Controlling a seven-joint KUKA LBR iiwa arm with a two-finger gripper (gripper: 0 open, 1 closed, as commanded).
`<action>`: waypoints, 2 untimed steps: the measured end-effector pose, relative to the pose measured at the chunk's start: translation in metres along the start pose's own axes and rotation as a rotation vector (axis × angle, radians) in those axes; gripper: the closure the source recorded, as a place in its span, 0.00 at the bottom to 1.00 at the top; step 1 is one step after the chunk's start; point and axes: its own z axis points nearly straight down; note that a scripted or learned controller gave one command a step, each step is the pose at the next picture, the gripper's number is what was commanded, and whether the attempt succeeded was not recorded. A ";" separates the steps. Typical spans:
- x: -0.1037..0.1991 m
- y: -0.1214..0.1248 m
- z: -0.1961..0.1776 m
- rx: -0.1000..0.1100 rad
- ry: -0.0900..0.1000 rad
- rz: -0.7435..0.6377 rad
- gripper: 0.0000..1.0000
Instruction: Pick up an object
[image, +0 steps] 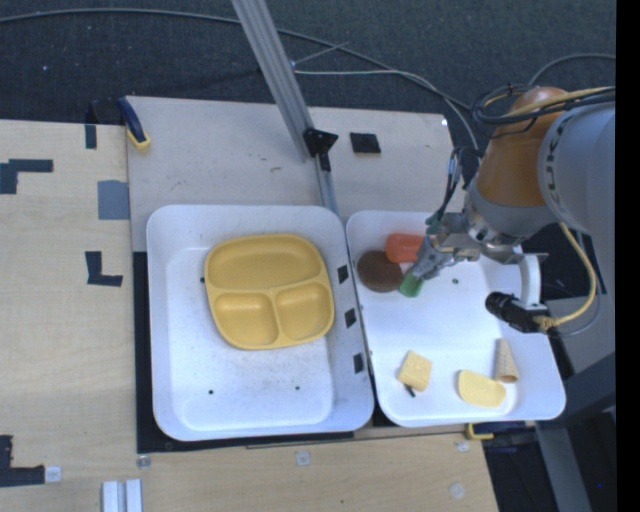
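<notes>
Green cylindrical piece (410, 286) between pincer (420, 272) fingers

Tool (420, 272) over right bin (450, 320)

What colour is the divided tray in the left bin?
Yellow tray, seen clearly in the camera view.

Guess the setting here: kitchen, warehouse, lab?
Likely a robotics lab pick bench: two white bins side by side, toy-like food pieces in the right one, and a cabled arm reaching in.
</notes>
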 end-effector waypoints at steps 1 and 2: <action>0.000 0.001 -0.053 -0.001 0.000 0.000 1.00; 0.050 0.001 -0.043 0.003 0.000 -0.003 1.00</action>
